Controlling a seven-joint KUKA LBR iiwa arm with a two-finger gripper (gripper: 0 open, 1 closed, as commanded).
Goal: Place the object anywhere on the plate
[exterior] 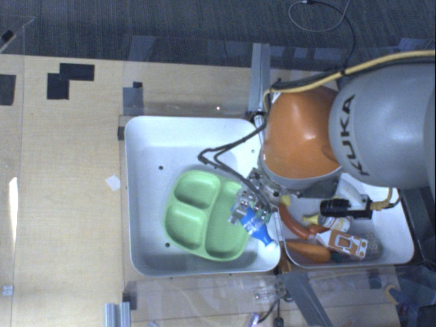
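Observation:
A light green plate (201, 213) with three compartments lies in the left white bin (146, 182), towards its front right. My gripper (248, 206) hangs over the plate's right edge, under the orange band of the arm. A small blue and white object (258, 226) sits directly below the gripper, at the plate's right rim near the bin's wall. The gripper's body hides how this object is touched and whether it rests on the plate.
The right bin (402, 251) holds an orange carrot-shaped item (308, 251), a curved orange piece (293, 226) and a small printed box (346, 244). The arm's large body covers much of that bin. A divider wall (278, 251) separates the bins.

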